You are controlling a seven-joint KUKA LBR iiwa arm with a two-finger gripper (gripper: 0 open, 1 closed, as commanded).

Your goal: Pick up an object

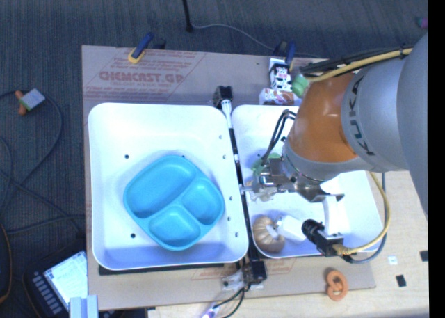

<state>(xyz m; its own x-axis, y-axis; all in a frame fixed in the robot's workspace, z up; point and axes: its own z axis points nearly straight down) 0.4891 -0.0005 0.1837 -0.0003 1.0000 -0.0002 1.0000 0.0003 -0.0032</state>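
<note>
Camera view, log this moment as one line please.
arm: over right bin | gripper: low by divider, grasp unclear | blue divided plate: left bin | brown object: right bin, front

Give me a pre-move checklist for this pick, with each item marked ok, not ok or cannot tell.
1. Arm over right bin: ok, its wrist hangs above it.
2. End effector near the bin's left wall: ok.
3. Something held: cannot tell.
4. Pick target present: ok, brown object lies at the bin's near edge.
5. Blue divided plate in left bin, apart from the arm: ok.
6. Target outline plain: not ok, white item touches it.
</note>
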